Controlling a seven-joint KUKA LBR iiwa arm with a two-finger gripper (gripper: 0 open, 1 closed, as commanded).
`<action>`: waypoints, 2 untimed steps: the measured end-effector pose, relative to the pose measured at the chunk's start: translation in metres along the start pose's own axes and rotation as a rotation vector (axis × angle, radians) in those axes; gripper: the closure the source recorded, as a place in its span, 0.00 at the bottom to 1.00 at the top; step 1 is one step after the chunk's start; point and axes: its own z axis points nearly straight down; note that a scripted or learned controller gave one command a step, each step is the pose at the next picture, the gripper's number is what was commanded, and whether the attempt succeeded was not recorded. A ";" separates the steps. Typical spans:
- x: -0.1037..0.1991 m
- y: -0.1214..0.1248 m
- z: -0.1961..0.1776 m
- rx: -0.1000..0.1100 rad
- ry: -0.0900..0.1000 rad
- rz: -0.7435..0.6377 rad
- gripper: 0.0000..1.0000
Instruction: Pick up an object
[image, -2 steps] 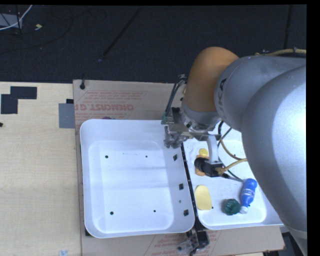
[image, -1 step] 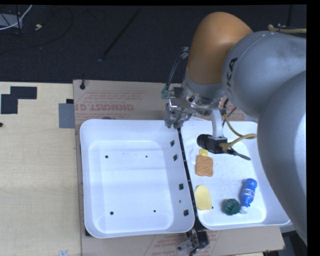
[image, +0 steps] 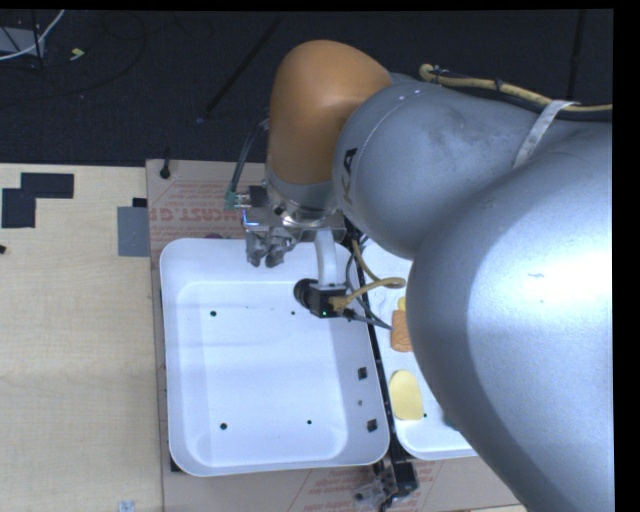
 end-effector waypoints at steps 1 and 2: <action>-0.032 -0.054 0.073 0.010 -0.007 0.010 1.00; 0.035 -0.053 0.107 0.002 -0.002 0.004 1.00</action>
